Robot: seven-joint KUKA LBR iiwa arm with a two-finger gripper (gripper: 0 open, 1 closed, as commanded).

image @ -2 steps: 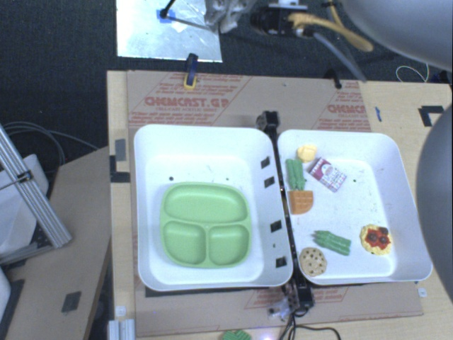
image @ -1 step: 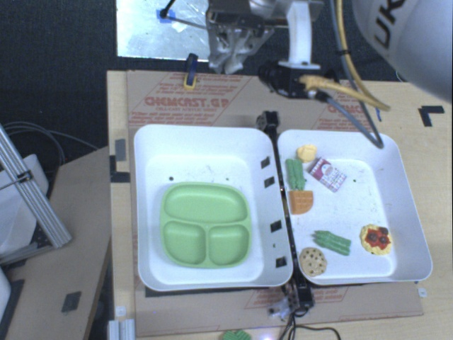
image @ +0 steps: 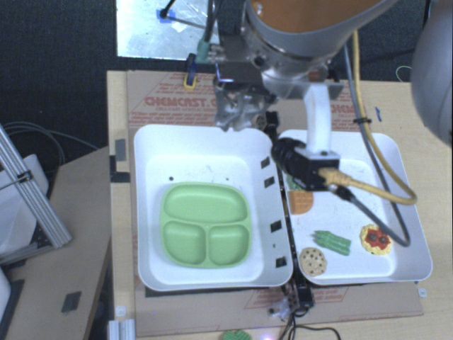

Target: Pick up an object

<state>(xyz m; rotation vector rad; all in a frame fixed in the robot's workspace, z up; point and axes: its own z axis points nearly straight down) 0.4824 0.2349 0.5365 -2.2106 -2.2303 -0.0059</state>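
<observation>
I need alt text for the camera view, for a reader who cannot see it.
A grey robot arm reaches over two white bins. The left bin holds a green divided tray. The right bin holds an orange piece, a green piece, a cookie and a small pizza.

1. You are looking at a robotics lab bench, not a home or a shop: a grey arm with an orange band point(image: 311, 6) is reaching over the work area, with yellow cables point(image: 375, 190) trailing from its wrist.
2. Two shallow white bins point(image: 212, 137) are sitting side by side on a cardboard sheet point(image: 170, 98) printed with a brand name.
3. Toy food pieces point(image: 333, 241) and a green divided tray point(image: 206, 224) are lying in the bins as test props.
4. An aluminium frame strut point(image: 32, 197) and loose wires point(image: 42, 129) are showing beside the bench.
</observation>
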